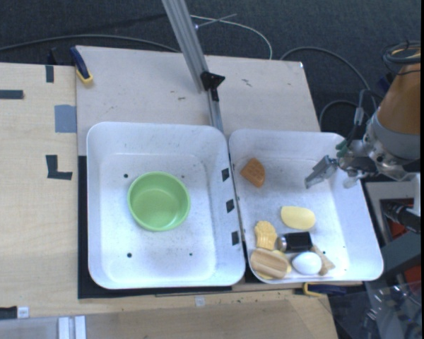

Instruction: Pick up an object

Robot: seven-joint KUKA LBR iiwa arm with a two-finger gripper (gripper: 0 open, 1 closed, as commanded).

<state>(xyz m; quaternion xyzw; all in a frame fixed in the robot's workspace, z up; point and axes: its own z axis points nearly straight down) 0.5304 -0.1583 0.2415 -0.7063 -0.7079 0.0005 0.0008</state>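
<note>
Nearest the camera, along the front edge of the right bin (353, 210), I see a tight cluster: a round tan wooden piece (269, 263) at the front left corner, a white egg-shaped object (307, 263) just beside it on the right, and a small beige piece (324, 261) touching the egg's far side. Just behind those sit a ridged yellow item (266, 234) and a short black cylinder (295, 242), side by side. A smooth yellow oval (297, 217) lies a little further back, near the middle of the bin. An orange-brown chunk (253, 171) sits alone toward the back left of that bin, well apart from the cluster.

From my side, the gripper (330, 174) hangs over the right bin's back right area, its grey fingers (318, 173) pointing left and spread apart with nothing between them. It is apart from every object, closest to the yellow oval and the orange-brown chunk. The arm's orange band (403, 101) shows at the right.

In the left bin (106, 154) a green bowl (159, 201) stands upright near the centre. A slanted metal pole (187, 34) crosses the bench (141, 83) behind the bins.
</note>
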